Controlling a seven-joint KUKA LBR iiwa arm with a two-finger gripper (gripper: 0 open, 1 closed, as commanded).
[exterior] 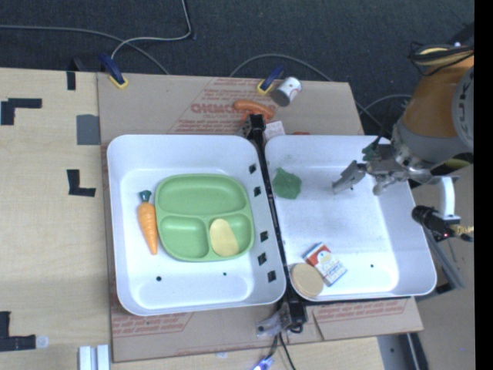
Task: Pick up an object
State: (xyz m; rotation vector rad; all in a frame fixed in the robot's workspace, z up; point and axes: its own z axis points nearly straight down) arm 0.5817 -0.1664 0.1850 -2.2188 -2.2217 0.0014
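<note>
- Two shallow white bins are carried side by side on the desk (46, 206), on a cardboard sheet (216, 106); the left bin (127, 284) and the right bin (400, 272) are divided by a black clipped seam.
- In the left bin, a green divided plate (202, 199) is seen at the centre, with a yellow oval piece (224, 237) in its lower right compartment and a toy carrot (148, 226) lying just beside the plate's left rim.
- In the right bin, a green lumpy object (287, 183) is placed near the upper left corner, close to the seam; a small red and white carton (324, 263) and a tan round disc (307, 280) are found touching at the lower left edge.
- The end effector (356, 176) is positioned above the upper right part of the right bin, apart from every object; nothing is seen between its fingers, and whether they are spread or closed cannot be told.
- The step in hand is judged to be the approach: no object is lifted yet.
- The green lumpy object is judged the nearest candidate; a move left toward the seam and a descent over it would be called for, with the bin wall to be avoided.
</note>
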